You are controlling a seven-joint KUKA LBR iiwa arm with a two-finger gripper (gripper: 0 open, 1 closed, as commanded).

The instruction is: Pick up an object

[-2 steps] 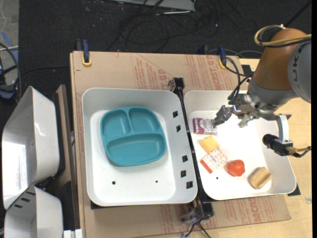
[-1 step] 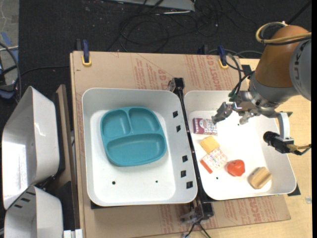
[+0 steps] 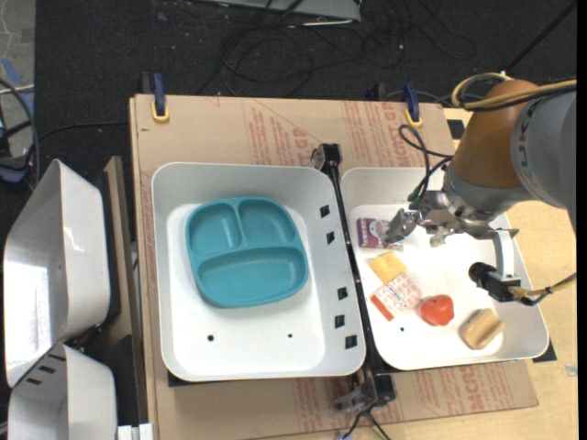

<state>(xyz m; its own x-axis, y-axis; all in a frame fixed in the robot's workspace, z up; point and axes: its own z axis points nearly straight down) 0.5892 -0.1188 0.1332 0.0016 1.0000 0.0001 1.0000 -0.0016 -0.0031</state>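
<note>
We cannot tell how the jaws stand: the gripper point(image 3: 401, 228) shows as a cluster of metal parts over the upper left part of the right bin point(image 3: 527, 287), and its tips blur into what lies below. They sit just beside, perhaps touching, a small purple-and-white packet point(image 3: 369, 233) at the bin's left wall; we see nothing clearly held between them.

Behind the gripper, the wrist runs up and to the right into the orange band point(image 3: 486, 136) and then the thick grey arm point(image 3: 550, 145), which enters from the right edge and leans down over the bin's back rim. A black piece point(image 3: 491, 280) with a cable sticks out below the wrist, over the bin's right side.

The other things lie nearer the front of the same bin. A yellow block point(image 3: 387, 266) is just below the gripper, and a white-and-red wrapper point(image 3: 394, 295) touches its lower edge. To the right of that sits a red rounded object point(image 3: 437, 310), and a tan bread-like piece point(image 3: 481, 328) lies near the front right corner.

The left bin point(image 3: 183, 337) holds a teal divided plate point(image 3: 246, 251), well apart from the gripper.
</note>
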